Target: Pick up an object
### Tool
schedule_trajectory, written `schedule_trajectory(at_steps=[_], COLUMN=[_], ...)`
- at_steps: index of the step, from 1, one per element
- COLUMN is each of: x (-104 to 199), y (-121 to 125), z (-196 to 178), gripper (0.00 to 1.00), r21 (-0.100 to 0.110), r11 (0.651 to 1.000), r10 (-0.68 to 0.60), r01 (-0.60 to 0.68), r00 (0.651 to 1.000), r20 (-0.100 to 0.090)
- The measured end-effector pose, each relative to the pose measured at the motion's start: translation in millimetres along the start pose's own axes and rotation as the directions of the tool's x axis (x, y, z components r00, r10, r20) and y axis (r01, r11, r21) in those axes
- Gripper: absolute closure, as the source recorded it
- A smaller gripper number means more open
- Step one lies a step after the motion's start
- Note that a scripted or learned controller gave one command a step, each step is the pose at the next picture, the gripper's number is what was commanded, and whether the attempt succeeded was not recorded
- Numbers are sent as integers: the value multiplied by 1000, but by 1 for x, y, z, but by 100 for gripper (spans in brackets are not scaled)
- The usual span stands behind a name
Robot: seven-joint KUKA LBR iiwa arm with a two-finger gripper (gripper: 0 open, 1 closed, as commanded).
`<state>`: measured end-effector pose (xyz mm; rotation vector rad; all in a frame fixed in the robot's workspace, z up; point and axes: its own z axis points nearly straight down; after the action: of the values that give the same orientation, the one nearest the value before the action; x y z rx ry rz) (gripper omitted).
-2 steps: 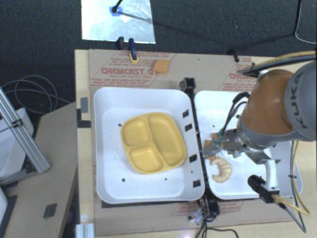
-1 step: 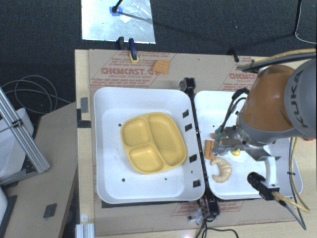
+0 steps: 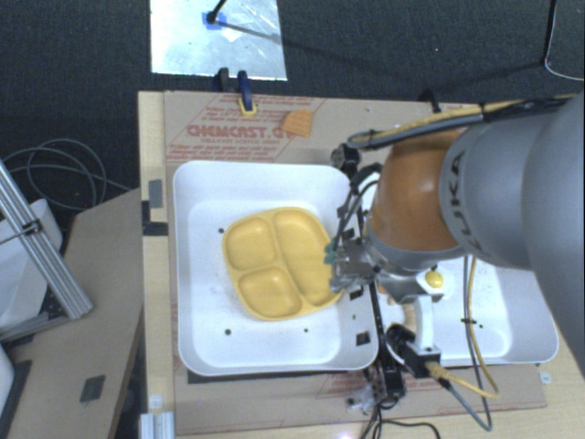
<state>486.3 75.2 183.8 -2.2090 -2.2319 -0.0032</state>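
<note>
Red print reading "CHEMCAST" runs across the cardboard sheet (image 3: pixel 239 128), just behind the far rim of the left white bin (image 3: pixel 265 174) (smaller red lines above and below it are too fine to read). Beside that bin, the grey arm (image 3: pixel 516 195) bears dark letters, partly hidden, apparently "KUKA".

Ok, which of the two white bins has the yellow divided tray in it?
The left bin holds the yellow three-compartment tray. The right bin sits mostly under the arm, with the gripper at the tray's right edge.
</note>
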Motion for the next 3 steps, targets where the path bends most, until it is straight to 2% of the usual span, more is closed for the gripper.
schedule_trajectory(at_steps=[1,2,3], x=[-5,-53,-129], y=[0,30,28], z=[0,-1,-3], gripper=[0,0,0], r21=[0,-3,-1], r11=[1000,1000,1000], r10=[9,13,13], r01=[-9,-13,-13], r00=[1000,1000,1000], r20=[2,3,4])
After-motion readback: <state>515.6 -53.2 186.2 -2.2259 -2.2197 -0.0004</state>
